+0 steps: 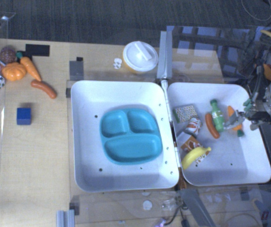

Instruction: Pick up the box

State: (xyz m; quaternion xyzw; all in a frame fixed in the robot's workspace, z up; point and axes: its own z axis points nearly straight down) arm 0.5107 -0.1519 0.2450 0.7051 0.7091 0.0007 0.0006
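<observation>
Pale wooden bench (40, 174) against dark ribbed carpet (102, 8)

No legible text, labels or numbers; package prints too blurred.

Box (185, 112) hemmed by can (193, 125) below; open bin floor (230, 167) along the near edge.

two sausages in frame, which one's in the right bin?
The red sausage beside the green bottle, lying in the right bin. The other sausage lies out on the bench, left of both bins, near the toy carrot.
</observation>
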